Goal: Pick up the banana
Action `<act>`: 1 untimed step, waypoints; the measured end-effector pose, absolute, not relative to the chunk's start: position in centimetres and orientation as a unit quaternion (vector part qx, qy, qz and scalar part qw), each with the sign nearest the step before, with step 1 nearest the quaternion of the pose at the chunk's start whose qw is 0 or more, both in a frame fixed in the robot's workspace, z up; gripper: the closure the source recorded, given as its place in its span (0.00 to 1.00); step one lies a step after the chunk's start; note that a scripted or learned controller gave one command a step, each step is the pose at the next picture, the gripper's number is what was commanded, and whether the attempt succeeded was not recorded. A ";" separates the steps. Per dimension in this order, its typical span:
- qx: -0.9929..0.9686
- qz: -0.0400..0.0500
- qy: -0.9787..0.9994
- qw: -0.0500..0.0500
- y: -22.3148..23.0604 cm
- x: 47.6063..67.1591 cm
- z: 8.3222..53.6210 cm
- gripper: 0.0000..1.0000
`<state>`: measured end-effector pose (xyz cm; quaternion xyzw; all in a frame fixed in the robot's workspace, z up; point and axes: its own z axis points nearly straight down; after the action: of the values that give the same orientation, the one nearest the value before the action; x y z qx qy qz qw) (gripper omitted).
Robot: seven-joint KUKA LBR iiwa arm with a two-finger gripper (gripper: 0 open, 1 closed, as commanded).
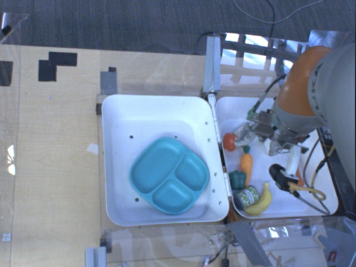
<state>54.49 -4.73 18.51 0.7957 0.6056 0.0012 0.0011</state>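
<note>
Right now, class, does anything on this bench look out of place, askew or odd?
Nothing looks spilled or damaged. The blue divided plate lies askew in the left bin, turned against its walls. In the right bin, the banana rests against a small green can in the crowded near corner.

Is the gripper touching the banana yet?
Apart. The camera view shows the gripper near the right bin's far side, with the carrot and bare white floor between it and the banana.
</note>
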 end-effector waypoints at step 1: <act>0.803 0.001 0.596 0.000 -9.8 48.7 12.9 0.00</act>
<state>48.71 -9.75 12.91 0.8030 0.5960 0.0006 0.0003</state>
